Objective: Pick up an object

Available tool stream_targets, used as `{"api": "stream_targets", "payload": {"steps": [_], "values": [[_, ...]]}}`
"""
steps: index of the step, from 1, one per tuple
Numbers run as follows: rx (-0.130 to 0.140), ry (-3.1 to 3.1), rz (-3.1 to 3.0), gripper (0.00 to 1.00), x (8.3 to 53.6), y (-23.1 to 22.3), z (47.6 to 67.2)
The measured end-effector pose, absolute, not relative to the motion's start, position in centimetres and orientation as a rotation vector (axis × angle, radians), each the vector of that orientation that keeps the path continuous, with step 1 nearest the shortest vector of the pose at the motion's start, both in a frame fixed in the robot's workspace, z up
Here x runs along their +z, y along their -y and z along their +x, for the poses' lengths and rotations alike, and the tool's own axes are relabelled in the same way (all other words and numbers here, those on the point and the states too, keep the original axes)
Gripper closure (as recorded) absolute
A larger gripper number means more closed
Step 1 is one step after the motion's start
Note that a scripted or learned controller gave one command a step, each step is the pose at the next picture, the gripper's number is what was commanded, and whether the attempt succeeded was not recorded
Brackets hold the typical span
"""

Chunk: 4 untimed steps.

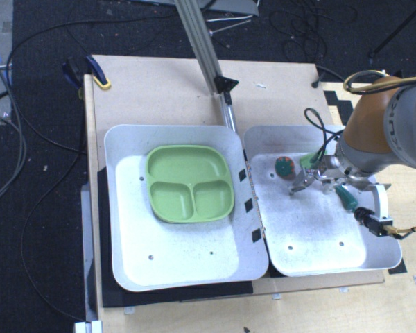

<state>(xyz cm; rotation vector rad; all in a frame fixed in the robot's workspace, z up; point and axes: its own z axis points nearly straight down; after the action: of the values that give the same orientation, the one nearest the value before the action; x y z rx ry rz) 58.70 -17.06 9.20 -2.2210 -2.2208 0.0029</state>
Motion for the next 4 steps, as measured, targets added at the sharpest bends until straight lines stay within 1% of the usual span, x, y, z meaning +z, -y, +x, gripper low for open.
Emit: {"api": "stream_targets", "payload": {"steps": [1, 2, 3, 4], "values": [[-0.001, 2.223, -2.224, 1.00, 10.5, 17.1, 58.8], [-0.004, 2.225, -2.227, 1.00, 16.2, 18.0, 58.6], [-0.005, 2.228, -2.223, 1.00, 20.6, 17.8, 58.8], [-0.006, 2.230, -2.224, 1.00, 25.9, 17.8, 58.9]]}}
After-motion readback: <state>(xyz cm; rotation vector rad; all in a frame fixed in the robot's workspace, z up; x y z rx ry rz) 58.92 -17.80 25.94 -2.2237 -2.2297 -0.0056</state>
